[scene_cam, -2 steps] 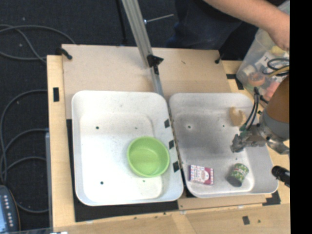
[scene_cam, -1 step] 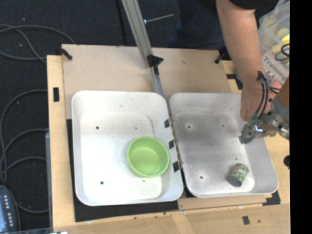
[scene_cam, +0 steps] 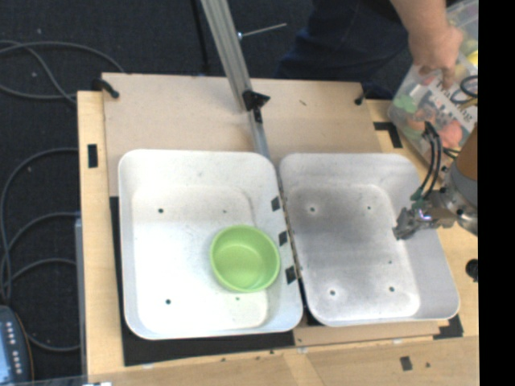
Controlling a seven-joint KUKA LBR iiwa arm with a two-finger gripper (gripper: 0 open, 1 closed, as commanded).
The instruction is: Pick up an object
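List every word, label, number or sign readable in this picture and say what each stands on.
No text can be read.
Clear plastic bag at upper right: printed packaging inside, too blurred to read.
Dark device at lower left: markings too small to read.
Green bowl and both white bins: no lettering seen.

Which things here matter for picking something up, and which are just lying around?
For the job:
green bowl in the left bin
gripper over the right bin

Just lying about:
metal pole
cables on the floor
person's arm with a clear bag
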